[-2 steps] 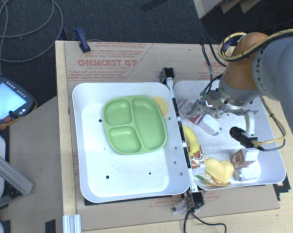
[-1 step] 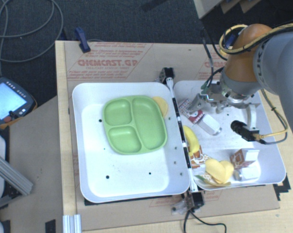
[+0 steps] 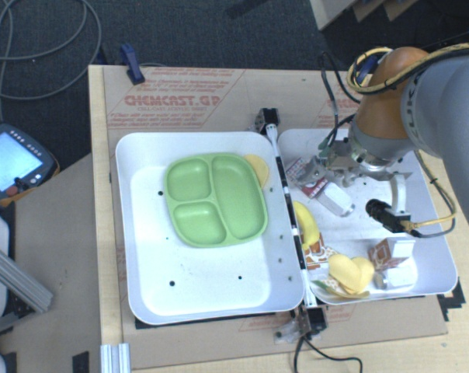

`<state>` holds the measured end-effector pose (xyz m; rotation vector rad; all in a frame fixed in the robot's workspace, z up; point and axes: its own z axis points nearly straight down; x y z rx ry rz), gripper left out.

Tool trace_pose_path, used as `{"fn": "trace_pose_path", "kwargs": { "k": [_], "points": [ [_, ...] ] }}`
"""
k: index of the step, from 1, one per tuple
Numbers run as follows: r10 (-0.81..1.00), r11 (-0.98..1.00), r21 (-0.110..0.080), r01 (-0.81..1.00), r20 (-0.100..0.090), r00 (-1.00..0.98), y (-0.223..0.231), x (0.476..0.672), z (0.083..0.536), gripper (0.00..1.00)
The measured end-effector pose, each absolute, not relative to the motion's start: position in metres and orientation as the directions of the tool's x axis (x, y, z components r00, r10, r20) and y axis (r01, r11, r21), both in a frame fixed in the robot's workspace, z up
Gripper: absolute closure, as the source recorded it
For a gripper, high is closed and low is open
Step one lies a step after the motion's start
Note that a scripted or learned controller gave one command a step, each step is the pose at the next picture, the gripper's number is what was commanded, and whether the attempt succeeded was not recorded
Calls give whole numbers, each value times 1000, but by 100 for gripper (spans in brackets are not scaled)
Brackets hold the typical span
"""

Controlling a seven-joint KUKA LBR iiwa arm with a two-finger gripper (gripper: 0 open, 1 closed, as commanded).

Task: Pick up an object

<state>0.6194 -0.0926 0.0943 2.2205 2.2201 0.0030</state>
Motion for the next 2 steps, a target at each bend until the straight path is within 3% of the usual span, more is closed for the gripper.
{"fn": "trace_pose_path", "kwargs": {
  "k": [1,2],
  "points": [
    [1000,2,2,1000,3,-2,-93,628,88,0],
    [1000,1,8,1000,-1,-1,-95,669,89,0]
  ]
}}
